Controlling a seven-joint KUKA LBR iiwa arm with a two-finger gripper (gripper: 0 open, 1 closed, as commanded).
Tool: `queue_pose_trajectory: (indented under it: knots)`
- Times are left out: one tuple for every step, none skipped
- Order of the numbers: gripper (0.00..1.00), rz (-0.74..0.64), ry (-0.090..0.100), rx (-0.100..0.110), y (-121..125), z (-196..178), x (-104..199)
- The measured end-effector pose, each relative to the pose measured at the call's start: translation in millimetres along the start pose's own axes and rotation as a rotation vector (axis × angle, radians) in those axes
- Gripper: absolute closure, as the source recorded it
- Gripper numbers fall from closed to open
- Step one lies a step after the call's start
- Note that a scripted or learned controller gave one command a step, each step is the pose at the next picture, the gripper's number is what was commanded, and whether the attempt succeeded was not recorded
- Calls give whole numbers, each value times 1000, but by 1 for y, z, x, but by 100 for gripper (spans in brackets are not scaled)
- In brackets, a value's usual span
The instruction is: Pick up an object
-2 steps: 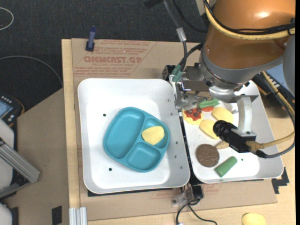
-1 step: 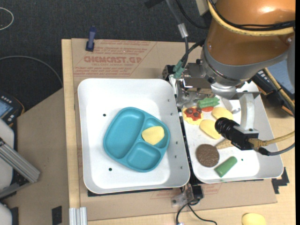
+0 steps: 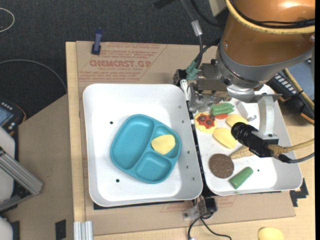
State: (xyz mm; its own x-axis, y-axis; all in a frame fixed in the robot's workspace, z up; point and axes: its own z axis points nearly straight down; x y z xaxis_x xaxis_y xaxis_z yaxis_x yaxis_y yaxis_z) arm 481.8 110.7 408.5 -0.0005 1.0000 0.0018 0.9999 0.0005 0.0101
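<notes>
My gripper (image 3: 201, 98) hangs under the big orange-banded wrist, over the far left corner of the right bin (image 3: 280, 180). Just right of it lie a green pod-shaped toy (image 3: 221, 108) and a red and yellow pizza slice (image 3: 204, 120). Further toys in this bin are two yellow pieces (image 3: 224, 137), a brown disc (image 3: 220, 165), a green block (image 3: 240, 177) and a tan cone (image 3: 240, 153). In the left bin (image 3: 100, 100) a blue divided plate (image 3: 131, 151) carries a pale yellow piece (image 3: 163, 144) in its right compartment.
A black cylinder on a white bracket (image 3: 250, 135) juts over the middle of the right bin, hiding part of the toys. Cables trail to the right. A blue clip (image 3: 97, 41) sits on the cardboard behind the bins. A yellow object (image 3: 270, 233) lies off the bench, front right.
</notes>
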Motion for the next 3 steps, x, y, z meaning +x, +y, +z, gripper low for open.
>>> queue_pose_trajectory:
  knots:
    - [100,9,-5,17,83,167,-83]
    - [100,4,-1,15,-7,97,-97]
    - [100,-5,0,1,-2,21,-49]
